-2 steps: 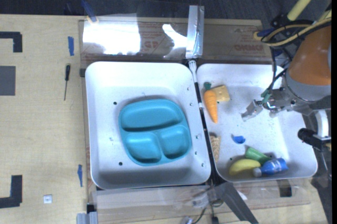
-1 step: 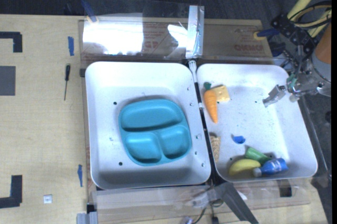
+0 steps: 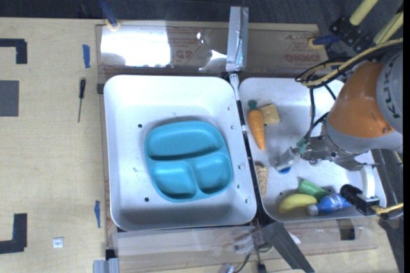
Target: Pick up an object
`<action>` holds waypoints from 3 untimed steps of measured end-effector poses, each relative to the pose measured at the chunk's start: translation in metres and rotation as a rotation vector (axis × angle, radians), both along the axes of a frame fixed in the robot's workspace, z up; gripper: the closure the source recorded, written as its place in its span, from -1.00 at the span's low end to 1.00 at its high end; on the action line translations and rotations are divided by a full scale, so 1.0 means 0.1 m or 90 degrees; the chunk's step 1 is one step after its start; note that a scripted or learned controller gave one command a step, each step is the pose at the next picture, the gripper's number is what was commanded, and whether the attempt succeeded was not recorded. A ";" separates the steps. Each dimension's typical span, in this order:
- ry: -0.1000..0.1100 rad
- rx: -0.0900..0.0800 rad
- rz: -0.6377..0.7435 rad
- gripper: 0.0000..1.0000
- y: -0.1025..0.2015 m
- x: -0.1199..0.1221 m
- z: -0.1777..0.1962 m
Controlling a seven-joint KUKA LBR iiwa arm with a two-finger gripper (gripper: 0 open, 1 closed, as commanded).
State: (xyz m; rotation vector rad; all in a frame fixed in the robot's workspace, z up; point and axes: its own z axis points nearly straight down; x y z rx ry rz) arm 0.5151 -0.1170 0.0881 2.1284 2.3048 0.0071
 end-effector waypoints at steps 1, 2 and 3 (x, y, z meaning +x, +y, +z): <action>0.000 0.000 0.000 -1.00 0.00 0.00 0.00; -0.001 -0.002 0.045 -1.00 -0.35 0.09 -0.01; 0.000 -0.002 0.106 -1.00 -0.42 0.32 -0.01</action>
